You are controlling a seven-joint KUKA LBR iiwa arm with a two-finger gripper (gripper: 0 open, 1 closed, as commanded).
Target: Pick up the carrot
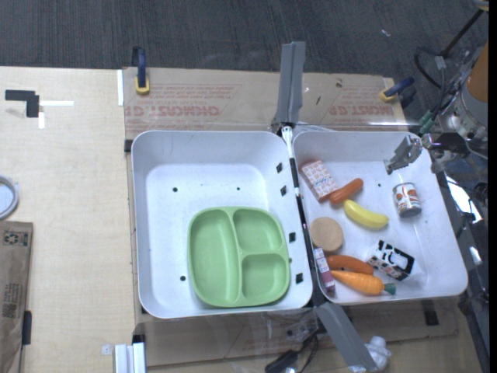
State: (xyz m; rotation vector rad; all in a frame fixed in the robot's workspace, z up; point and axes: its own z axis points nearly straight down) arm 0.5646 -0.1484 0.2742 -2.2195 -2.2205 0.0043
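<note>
While the carrot (359, 283) lies flat near the front edge of the right bin (439, 284), well below and left of the gripper (404, 155), nothing is held between the fingers, which look spread apart, though the view is small there. Touching the carrot's upper side is a second orange stick, possibly a sausage (349, 263). Just right of it sits a black-and-white packet (394, 259). Nearer the gripper are a banana (365, 215), a small can (405, 199) just beneath it, and a pink box (318, 179). A green tray (238, 256) rests in the left bin (155, 208).
</note>
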